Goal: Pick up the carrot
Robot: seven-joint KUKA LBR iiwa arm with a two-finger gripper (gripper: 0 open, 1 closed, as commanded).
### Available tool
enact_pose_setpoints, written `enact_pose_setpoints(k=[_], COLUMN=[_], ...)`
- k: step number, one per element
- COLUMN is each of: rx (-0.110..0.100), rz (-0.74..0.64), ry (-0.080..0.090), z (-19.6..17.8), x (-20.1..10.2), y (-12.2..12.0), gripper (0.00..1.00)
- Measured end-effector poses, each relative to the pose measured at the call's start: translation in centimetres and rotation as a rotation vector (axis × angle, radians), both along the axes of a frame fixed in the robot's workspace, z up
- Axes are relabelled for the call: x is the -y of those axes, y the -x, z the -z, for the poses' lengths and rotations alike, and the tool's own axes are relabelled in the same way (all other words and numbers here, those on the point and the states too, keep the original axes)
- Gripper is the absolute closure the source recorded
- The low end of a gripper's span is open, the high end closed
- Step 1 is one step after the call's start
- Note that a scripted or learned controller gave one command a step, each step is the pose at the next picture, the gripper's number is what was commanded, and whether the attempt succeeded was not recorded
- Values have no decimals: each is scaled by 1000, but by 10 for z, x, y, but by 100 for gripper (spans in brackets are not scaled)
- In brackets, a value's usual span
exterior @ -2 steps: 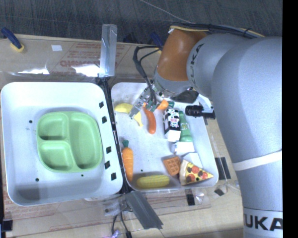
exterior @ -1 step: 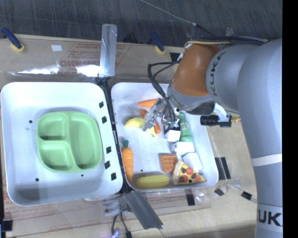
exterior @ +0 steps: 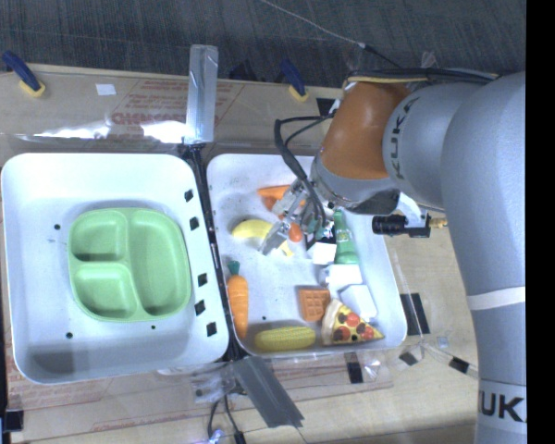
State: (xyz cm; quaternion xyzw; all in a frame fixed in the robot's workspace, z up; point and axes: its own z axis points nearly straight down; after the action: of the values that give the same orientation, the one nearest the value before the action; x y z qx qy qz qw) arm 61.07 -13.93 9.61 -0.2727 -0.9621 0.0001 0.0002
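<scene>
- Corn cob point(exterior: 283, 339): yellow, lying along the near wall of the right bin point(exterior: 388, 285); nearest item to the camera among the contents.
- Carrot point(exterior: 238, 301): orange with a green top, lying lengthwise against the right bin's left wall, just above the corn cob. Untouched; nothing rests on it.
- Waffle piece point(exterior: 312, 302): brown square, beside the carrot toward the bin's centre.
- Pizza slice point(exterior: 350, 325): near-right corner of the right bin, touching the waffle piece.
- Banana point(exterior: 252, 230): yellow, upper-left part of the right bin, well apart from the carrot.
- Claw point(exterior: 284, 232): set low over the bin's upper middle, beside the banana; whether it is wide or narrow cannot be told, and nothing is seen between its parts.
- Green tray point(exterior: 129, 263): three compartments, centred in the left bin point(exterior: 18, 248).
- Step in hand, as judged: approach, not yet at the target.
- Next move calls for: travel toward the left wall and near edge, alignment across the carrot's narrow width, and descent with room beside the wall.
</scene>
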Motion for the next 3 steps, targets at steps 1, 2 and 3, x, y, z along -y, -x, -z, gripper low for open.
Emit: enact_pose_setpoints(k=[1,2,3], rx=[2,4,0], rz=[-4,419,609], ry=[1,-2,1], z=[-11,-98,-133], x=[0,-105,-51], y=[-1,13,60], gripper=[100,100,100])
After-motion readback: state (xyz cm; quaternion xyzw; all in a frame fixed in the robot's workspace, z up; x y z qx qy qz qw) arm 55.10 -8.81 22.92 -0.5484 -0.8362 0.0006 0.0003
